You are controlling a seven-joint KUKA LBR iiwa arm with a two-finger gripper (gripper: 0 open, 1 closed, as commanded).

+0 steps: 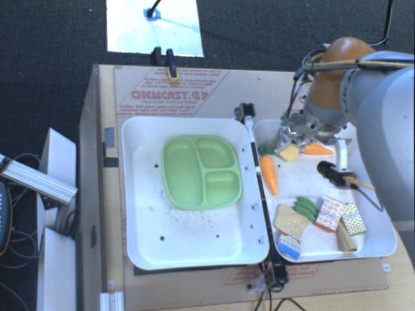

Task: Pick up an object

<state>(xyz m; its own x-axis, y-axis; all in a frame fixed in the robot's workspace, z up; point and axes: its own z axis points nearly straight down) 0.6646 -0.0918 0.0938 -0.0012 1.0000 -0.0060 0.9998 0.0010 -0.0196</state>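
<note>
My gripper (290,138) is low over the far left corner of the right bin (382,238), reaching in from the right. Just below its tip a small pale yellow piece (289,153) lies on the bin floor, touching or nearly touching it. An orange piece (318,149) is close on the right and a small green piece (265,151) on the left. A carrot (269,174) lies along the bin's left wall, a little nearer the front.
The left bin (149,238) holds a green divided plate (201,172). In the front of the right bin are a green pea pod (306,207), a tan cracker (290,221), several patterned little boxes (331,213) and a blue-and-white piece (289,246).
</note>
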